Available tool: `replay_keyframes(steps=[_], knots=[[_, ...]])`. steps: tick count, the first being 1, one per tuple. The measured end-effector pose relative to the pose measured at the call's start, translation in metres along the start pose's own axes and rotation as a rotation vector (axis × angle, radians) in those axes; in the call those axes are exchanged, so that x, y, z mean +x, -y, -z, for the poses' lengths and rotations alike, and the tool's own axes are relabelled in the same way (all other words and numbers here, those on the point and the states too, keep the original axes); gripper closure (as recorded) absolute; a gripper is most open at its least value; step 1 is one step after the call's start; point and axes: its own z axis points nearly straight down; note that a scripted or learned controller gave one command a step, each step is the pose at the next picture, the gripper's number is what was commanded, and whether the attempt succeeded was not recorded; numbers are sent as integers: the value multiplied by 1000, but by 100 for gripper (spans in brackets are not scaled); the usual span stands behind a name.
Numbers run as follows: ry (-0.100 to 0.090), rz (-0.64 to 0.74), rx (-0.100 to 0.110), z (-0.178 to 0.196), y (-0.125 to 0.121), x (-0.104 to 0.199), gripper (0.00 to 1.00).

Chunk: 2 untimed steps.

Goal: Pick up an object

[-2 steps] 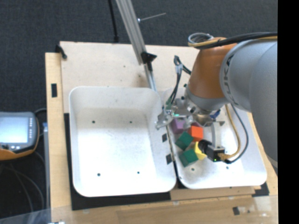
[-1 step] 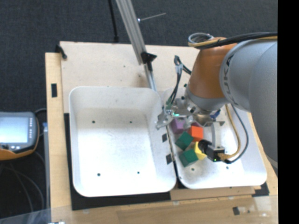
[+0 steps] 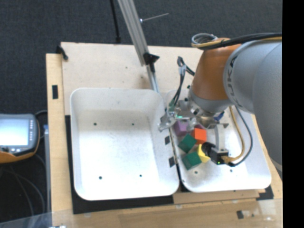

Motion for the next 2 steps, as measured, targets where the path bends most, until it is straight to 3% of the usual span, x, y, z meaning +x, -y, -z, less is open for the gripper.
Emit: replay_keyframes(steps=[1,2], knots=[[0,9,-1,0,-31,11,0],[2,1,4,0,74,-27,0]])
